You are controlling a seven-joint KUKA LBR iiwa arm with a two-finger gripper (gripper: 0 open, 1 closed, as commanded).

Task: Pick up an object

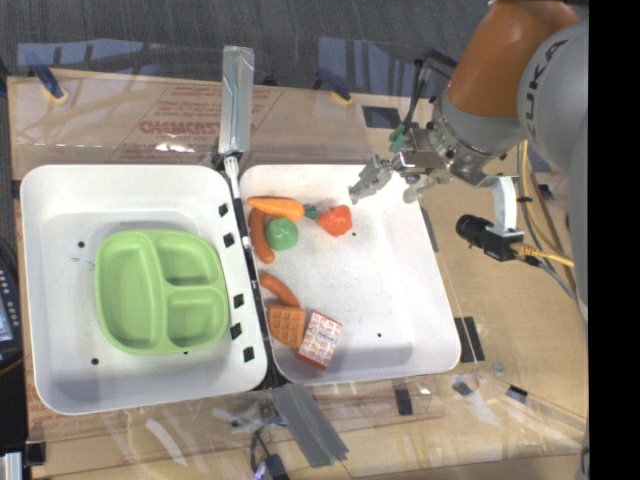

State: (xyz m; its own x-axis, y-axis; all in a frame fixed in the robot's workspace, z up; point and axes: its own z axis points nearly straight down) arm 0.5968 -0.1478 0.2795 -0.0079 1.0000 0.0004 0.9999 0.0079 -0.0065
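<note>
Camera view. You see the two-finger end effector poised over the far right part of the right white bin, its fingers spread apart and holding nothing. The nearest candidate is the small orange-red plastic toy tomato, lying alone near the bin's far edge, just left of the end effector. Along the bin's left wall lie an orange toy carrot, a green toy ball-shaped fruit, two brown toy sausages, a waffle-patterned orange toy square and a red-and-white printed small packet at the near left corner. The left white bin carries a green divided plastic plate. Expect the tomato to be light, stiff and smooth; being rounded, it may roll, so close across its middle.
</note>
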